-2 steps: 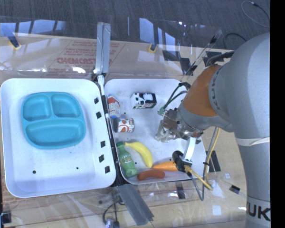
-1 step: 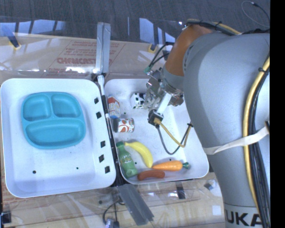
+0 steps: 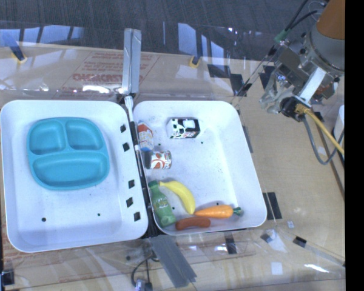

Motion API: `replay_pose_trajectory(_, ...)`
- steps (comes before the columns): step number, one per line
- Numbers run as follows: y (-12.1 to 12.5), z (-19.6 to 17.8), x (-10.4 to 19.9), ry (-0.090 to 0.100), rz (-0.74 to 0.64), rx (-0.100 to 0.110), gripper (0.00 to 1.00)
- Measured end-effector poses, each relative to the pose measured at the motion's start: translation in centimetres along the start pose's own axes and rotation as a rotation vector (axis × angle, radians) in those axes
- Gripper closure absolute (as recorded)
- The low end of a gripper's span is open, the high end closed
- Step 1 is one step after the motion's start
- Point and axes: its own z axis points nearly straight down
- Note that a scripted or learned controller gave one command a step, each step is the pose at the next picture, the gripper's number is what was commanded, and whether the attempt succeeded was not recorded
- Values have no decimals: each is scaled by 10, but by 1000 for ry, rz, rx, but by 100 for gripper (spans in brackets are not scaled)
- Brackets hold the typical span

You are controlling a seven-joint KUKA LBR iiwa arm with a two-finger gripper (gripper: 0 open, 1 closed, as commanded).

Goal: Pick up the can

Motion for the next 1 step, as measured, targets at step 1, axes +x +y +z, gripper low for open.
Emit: replay_pose_trajectory(1,-2,153,56,-3,43,5,0)
